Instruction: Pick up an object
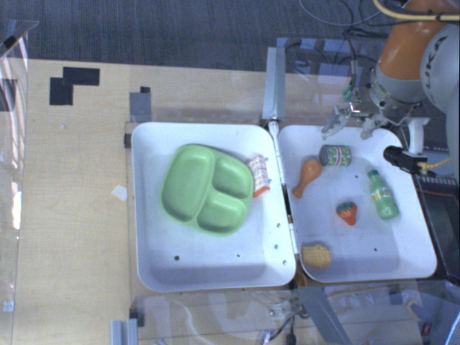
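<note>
- My bench (79, 214) is pale wood, and it carries two shallow white bins side by side, their inner rims touching.
- The left bin (208, 268) rests flat on the bench top.
- The right bin (410, 261) rests just beside it, on the side my arm reaches from.
- Two black patches (72, 83) lie on the wood near the far left corner, well apart from the bins.
- A small pale scrap (118, 191) lies on the bench just left of the left bin.

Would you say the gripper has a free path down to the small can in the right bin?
Probably yes. The gripper hovers just beyond the can, which lies apart from the chicken leg and the green bottle, with nothing on top of it.
</note>
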Robot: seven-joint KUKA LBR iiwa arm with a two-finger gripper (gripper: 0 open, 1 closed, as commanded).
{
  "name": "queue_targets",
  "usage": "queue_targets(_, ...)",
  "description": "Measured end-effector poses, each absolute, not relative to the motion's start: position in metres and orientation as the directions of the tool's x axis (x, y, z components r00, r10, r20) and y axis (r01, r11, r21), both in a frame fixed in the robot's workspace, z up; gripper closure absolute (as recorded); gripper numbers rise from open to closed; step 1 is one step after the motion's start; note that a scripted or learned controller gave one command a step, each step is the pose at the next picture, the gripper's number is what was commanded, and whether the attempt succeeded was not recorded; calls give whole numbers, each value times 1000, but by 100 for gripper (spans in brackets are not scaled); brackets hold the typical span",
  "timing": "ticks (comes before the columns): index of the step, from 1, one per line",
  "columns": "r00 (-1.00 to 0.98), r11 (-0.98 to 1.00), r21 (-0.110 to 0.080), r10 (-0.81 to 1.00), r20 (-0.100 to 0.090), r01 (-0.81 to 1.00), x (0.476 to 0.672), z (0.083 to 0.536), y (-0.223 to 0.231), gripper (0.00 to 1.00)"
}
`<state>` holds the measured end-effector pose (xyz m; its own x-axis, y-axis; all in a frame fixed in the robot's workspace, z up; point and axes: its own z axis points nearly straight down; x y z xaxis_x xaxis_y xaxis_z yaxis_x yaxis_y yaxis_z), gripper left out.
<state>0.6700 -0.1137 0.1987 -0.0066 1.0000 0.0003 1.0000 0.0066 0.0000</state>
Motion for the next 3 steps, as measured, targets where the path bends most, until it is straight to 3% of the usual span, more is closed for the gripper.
queue_targets(1,-86,86,5,996,-1,996,671,98,-153,0)
queue_targets(2,-90,90,8,996,-2,996,674,108,-152,100)
queue_targets(3,-179,179,4,984,0,984,671,184,-55,100)
